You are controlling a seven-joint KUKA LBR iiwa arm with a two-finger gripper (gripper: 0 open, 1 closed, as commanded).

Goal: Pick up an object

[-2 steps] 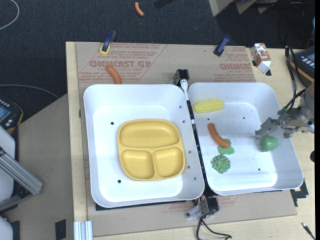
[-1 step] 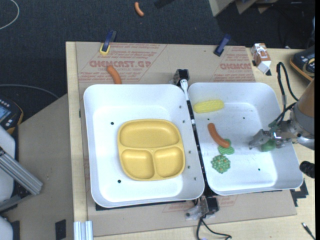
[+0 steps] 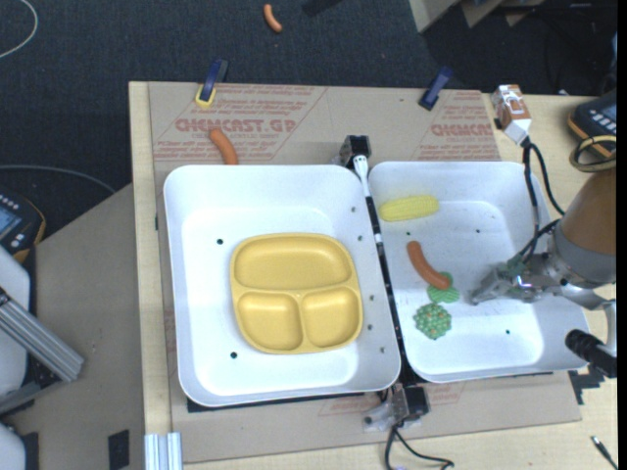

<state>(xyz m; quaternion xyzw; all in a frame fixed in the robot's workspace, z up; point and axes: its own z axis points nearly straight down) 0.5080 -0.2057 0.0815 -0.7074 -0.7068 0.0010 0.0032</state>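
Two shallow white bins sit side by side on a cardboard-covered bench. The left bin (image 3: 186, 262) holds a yellow divided tray (image 3: 294, 292) with three compartments, lying flat near the bin's middle. The right bin (image 3: 470, 355) holds three toy foods: a yellow corn cob (image 3: 409, 208) near its upper left part, an orange sausage (image 3: 425, 263) lying at a slant below it, and a green broccoli piece (image 3: 433, 319) just below the sausage's lower end (a smaller green bit touches that end).

The arm reaches in from the right, and its gripper (image 3: 482, 293) hangs low over the right bin, to the right of the sausage and broccoli and apart from both. Nothing can be seen between its fingers; whether they stand spread or closed is not clear from this slant.

Outside the bins, another orange sausage (image 3: 224, 146) lies on the cardboard above the left bin, and a small orange piece (image 3: 272, 17) lies on the dark floor beyond the bench.
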